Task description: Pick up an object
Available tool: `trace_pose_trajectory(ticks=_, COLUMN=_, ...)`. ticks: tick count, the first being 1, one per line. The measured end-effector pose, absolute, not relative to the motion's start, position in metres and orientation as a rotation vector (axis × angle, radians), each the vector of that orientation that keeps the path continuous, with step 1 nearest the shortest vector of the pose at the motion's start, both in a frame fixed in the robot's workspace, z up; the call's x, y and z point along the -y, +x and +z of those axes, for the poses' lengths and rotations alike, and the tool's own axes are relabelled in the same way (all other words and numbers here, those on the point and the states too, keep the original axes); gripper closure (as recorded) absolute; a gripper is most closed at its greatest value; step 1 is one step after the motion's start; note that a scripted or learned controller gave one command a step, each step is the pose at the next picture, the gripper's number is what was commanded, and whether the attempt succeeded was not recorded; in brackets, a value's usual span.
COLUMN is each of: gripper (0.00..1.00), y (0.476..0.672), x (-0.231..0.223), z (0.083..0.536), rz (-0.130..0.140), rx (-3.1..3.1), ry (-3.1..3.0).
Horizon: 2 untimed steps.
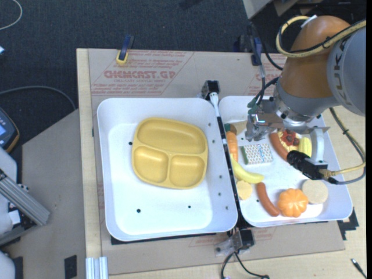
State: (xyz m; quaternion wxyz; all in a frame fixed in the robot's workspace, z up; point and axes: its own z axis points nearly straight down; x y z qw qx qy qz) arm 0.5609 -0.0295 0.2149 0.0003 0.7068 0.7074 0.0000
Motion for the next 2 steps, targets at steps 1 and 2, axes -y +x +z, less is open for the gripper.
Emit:
trace_pose_trajectory(ticks=1, gripper=1.00, y=0.565, x=0.025, z=0.233, rz=0.004, rx=-2.221, ry=2.218)
trace_pose_trajectory(ticks=2, gripper=1.00, y=0.567, x=0.038, z=0.218, rz=-0.004, rx=-2.221, ry=2.225)
